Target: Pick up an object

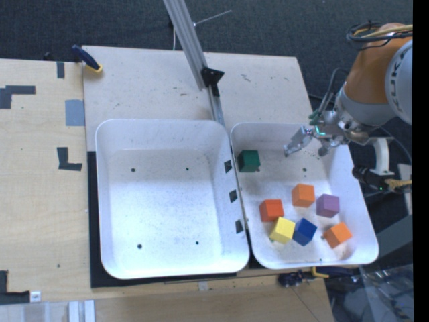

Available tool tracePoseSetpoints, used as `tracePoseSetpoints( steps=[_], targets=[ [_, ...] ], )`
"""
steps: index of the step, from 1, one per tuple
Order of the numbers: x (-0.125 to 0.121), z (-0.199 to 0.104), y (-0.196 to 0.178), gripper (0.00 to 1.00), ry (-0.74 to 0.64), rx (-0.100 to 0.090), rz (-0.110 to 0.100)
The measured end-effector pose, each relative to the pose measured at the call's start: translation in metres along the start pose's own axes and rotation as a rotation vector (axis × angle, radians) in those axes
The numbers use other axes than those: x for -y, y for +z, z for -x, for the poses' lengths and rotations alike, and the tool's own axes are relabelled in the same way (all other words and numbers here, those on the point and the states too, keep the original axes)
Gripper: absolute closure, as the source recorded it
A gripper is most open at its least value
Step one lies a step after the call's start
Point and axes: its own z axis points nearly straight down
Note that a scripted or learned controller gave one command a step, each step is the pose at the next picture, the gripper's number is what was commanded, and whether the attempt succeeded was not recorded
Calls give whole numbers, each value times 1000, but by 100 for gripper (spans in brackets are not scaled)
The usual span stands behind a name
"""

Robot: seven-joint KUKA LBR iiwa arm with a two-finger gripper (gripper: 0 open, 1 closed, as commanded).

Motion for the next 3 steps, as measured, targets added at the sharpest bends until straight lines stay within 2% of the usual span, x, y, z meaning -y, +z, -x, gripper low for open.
tracePoseSetpoints(
  steps=[1, 3],
  targets=[
    [-1, 0, -3, 0, -2, 1, 5],
    [10, 2, 108, 0, -1, 2, 0]
  ],
)
